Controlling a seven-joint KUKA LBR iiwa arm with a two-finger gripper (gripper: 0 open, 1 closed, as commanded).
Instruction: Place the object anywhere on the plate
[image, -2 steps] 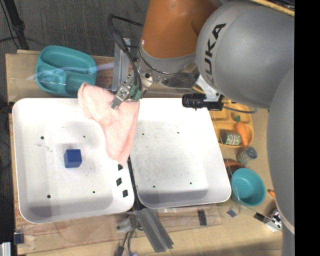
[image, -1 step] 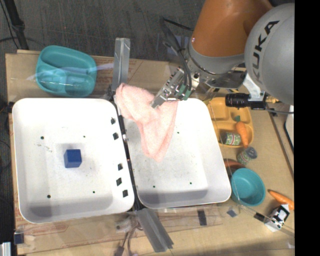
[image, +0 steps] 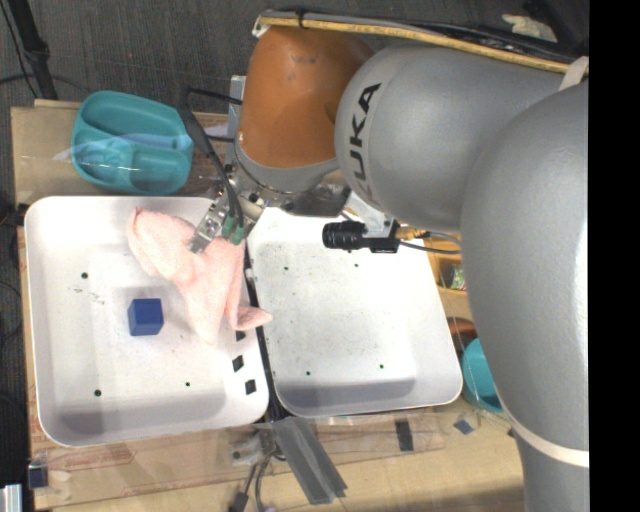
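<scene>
A pink cloth (image: 200, 272) lies crumpled in the left bin (image: 60, 300), running from its upper middle down to the divider, where one corner laps over the rim. My gripper (image: 218, 230) sits at the cloth's upper right edge, right against the fabric, under the orange wrist band. A small blue cube (image: 146, 316) rests on the left bin's floor, left of the cloth and apart from it. The arm's bulk hides the far part of the right bin (image: 350, 330).
A teal plastic container (image: 130, 140) stands on the bench behind the left bin, outside it. The big grey arm links cover the right side of the view. Another teal object (image: 478, 375) peeks out beside the right bin's right edge.
</scene>
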